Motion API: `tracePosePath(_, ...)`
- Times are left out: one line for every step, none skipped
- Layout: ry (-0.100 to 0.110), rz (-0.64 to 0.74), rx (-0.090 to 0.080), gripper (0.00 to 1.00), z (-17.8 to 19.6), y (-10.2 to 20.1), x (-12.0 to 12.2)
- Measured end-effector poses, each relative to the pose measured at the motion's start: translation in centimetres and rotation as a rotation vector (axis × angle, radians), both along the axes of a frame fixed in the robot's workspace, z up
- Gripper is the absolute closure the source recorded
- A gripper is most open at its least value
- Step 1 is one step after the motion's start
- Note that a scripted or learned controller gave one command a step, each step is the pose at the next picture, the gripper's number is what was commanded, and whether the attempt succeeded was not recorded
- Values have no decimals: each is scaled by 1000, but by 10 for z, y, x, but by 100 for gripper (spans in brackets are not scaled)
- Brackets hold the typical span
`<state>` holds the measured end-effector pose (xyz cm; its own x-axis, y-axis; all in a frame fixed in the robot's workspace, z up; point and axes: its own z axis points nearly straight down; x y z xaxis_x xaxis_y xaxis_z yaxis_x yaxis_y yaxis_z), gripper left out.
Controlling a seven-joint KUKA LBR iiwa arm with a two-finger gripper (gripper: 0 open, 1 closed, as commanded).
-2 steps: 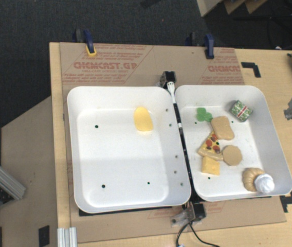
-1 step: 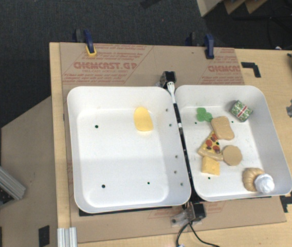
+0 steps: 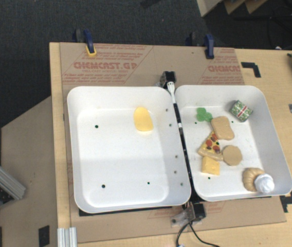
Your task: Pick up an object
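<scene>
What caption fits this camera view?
Yellow piece alone in left bin; toy food pieces clustered in right bin.

A white blob (image 3: 265,183) is overlapping the brown lump (image 3: 250,178) at the right bin's (image 3: 269,112) five o'clock; its kind is staying unclear.

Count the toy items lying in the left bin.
1. A yellow piece lies alone in the left bin, near its far edge and towards the divider. Nothing seems hidden there; the other toys sit in the right bin.
</scene>
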<state>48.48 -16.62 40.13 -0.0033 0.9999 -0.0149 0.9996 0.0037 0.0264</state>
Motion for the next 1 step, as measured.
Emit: tracePosePath(-4, 1, -2, 100, 11, 0, 1)
